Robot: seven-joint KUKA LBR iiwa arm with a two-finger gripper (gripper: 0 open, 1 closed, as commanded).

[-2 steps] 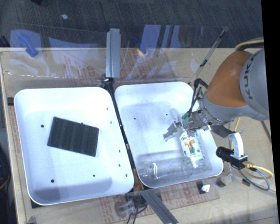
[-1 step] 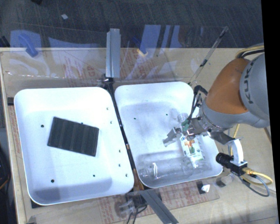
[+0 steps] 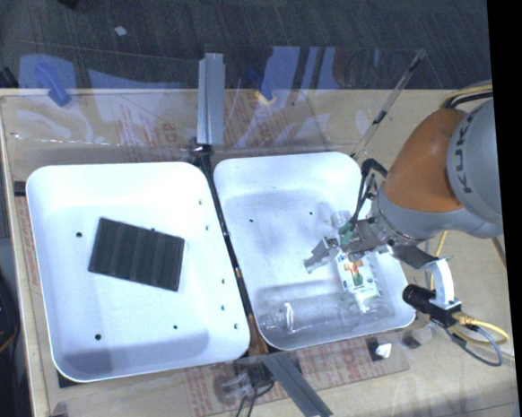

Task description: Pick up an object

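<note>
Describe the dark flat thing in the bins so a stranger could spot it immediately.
Start from the left bin of the two white ones. The dark ribbed rectangular pad lies flat near its middle, slightly askew. It is opaque and nearly black, unlike the clear plastic bottle in the right bin.

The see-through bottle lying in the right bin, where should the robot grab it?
Probably around the middle of the clear bottle, coming straight down from above. It lies on its side along the near wall of the right bin, so the hand should close across its narrow width.
</note>
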